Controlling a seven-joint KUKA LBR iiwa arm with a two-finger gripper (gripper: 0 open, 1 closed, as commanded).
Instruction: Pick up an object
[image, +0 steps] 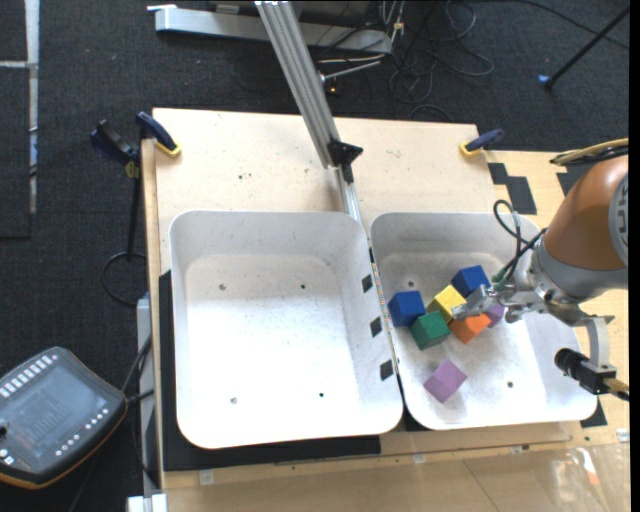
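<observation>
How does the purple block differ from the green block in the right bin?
The purple block lies alone toward the near side of the right bin, apart from the others; the green block sits in the cluster, against the blue block and yellow block. The purple block lies farther from the gripper than the green block. Purple is pale lilac; green is dark. Both are small cubes of similar size, resting on the bin floor.

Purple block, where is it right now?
The purple block lies in the right bin, alone toward the near edge, apart from the cluster of blocks and below the green block.
</observation>
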